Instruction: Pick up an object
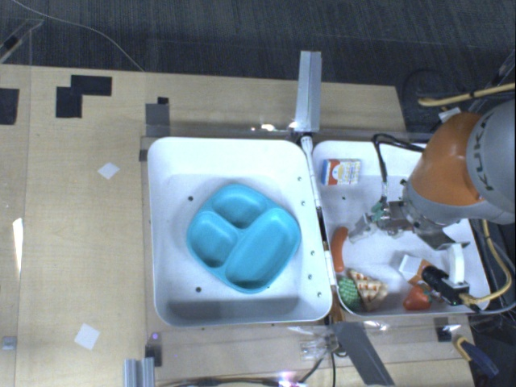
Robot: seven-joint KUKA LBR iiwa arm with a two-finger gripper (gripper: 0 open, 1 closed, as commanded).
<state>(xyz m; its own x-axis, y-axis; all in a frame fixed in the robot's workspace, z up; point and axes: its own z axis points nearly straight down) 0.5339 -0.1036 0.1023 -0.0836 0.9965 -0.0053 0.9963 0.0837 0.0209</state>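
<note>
Tool [379, 216] position: low inside the right bin [355, 276], at roughly 9 o'clock of the grey and orange wrist. Whether it is spread or pressed together cannot be told from this angle, and nothing is seen pinched in it.

Candidate objects, right bin:
- Sausage [339, 251], red-orange, lying along the bin's 9 o'clock wall, just beside the tool at its 7 o'clock. Judged light, smooth and rounded, likely to slip; grip across its short width at mid-length.
- Small carton [340, 172], at the bin's 11 o'clock corner, well apart from the other items. Judged light and stiff with flat faces; grip across two opposite faces. This appears the easiest pick.
- Waffle-like piece [367, 287] and green item [347, 290], touching at the 7 o'clock corner. Crowding against the wall leaves little room for entry.
- Red item [417, 298] and small white block [405, 262], near 5 o'clock, partly under the arm.

Left bin [161, 216]: holds one blue divided tray [244, 237], centred, three compartments, with nothing visible in them. Judged rigid plastic, wide and shallow; only its rim offers a grip.

Both bins rest side by side on the surface [72, 240].
</note>
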